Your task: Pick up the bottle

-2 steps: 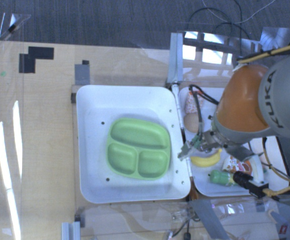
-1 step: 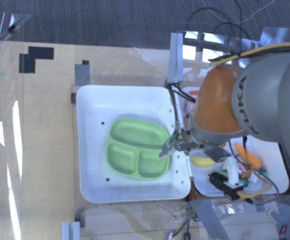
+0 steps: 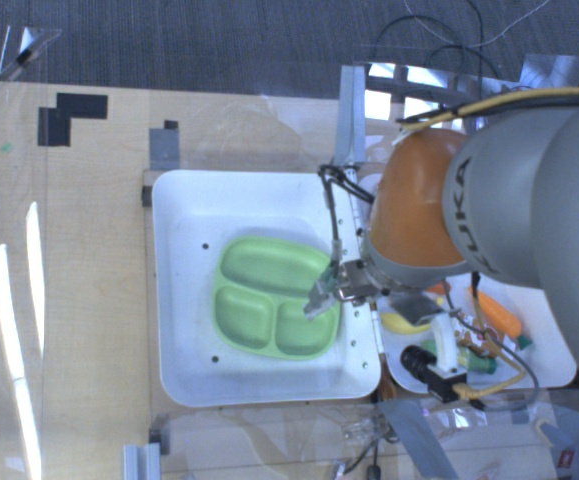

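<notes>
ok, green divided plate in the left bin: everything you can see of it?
The green plate is a pale green tray, apparently matte plastic, with rounded corners and three compartments: one long one on the far side, two smaller on the near side. It lies flat on the left bin's white floor, turned slightly askew. All compartments look empty. The hand hangs over its right edge; contact can't be judged.

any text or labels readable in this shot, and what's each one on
"UKA": dark letters running down the grey arm casing beside the orange band; the rest of the brand is cut off.
Small red mark on the clear panel at the bottom right corner: too small to read.
The green three-compartment plastic tray and the shallow white bin holding it bear no text that can be seen.
</notes>
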Available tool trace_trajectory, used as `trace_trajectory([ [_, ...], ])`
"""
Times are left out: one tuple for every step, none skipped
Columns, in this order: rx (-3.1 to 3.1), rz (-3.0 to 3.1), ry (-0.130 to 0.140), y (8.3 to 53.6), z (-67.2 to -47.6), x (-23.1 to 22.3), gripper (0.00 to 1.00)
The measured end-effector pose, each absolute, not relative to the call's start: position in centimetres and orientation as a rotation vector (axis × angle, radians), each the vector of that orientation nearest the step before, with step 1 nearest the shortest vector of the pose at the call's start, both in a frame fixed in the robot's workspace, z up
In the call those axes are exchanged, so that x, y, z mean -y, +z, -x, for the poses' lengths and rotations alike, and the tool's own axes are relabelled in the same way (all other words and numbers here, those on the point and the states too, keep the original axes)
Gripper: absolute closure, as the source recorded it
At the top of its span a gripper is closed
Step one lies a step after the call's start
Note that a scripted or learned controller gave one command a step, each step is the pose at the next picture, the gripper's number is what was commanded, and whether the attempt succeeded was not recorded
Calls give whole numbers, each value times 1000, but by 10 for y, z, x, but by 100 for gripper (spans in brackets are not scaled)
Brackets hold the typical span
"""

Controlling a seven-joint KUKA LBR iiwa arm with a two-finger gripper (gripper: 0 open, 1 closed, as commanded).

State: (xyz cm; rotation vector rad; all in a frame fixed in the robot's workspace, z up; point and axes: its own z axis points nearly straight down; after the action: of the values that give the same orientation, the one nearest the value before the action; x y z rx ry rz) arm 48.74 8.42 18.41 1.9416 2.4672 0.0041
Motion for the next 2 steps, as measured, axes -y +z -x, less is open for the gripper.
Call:
trace_trajectory([
  [-2490,-1907,6,207,-540,-26,0],
  [-2629,-1713,5,215,-518,-61,0],
])
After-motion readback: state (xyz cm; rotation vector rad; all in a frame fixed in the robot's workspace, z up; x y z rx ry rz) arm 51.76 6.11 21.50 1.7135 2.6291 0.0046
